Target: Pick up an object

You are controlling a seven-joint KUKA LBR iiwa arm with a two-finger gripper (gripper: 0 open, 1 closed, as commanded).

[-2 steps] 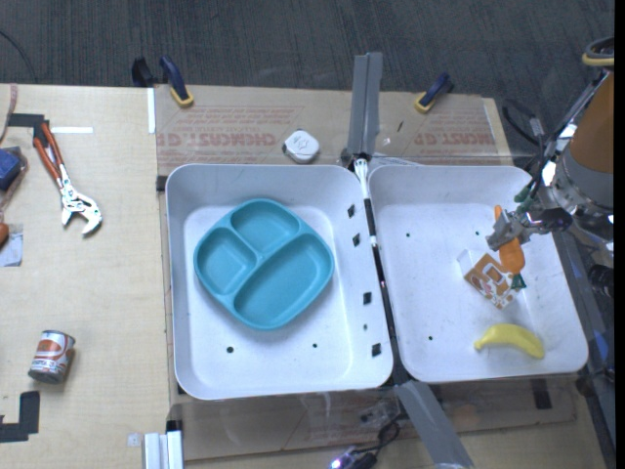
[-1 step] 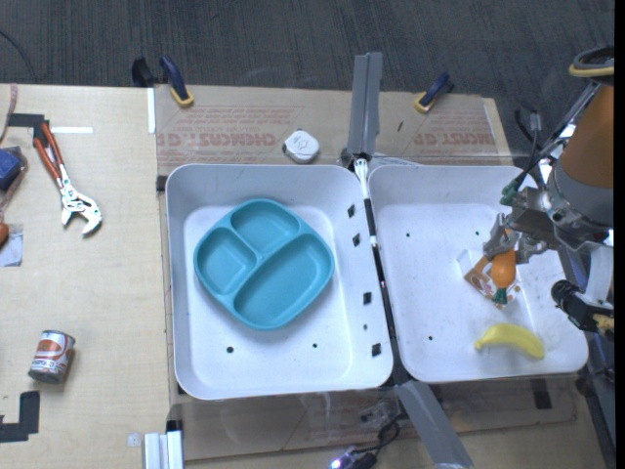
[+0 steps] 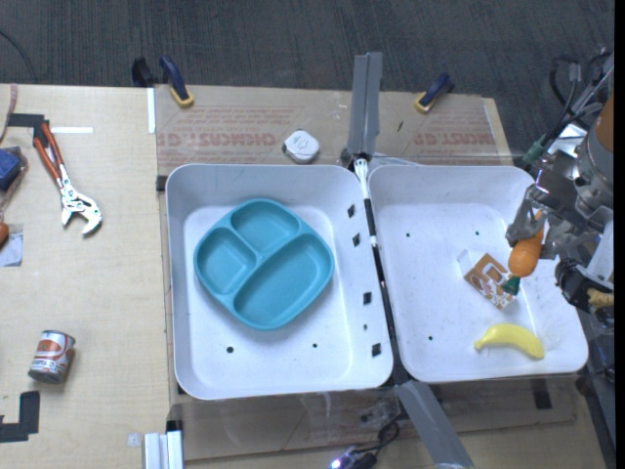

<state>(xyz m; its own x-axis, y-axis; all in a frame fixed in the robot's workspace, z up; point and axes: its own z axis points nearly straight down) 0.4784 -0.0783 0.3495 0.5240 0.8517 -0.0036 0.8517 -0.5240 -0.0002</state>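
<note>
Over right bin: claw gripping orange carrot, long axis near vertical, green tip downward, just above brown packet; yellow banana lying near front wall.

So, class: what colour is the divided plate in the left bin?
Light blue; the divided plate shows best in the camera view.

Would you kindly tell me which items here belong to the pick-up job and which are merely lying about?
Job: gripper; orange carrot at its fingers; banana; small packet; right bin.
Lying about: blue plate; pliers; can; clamps.
</note>
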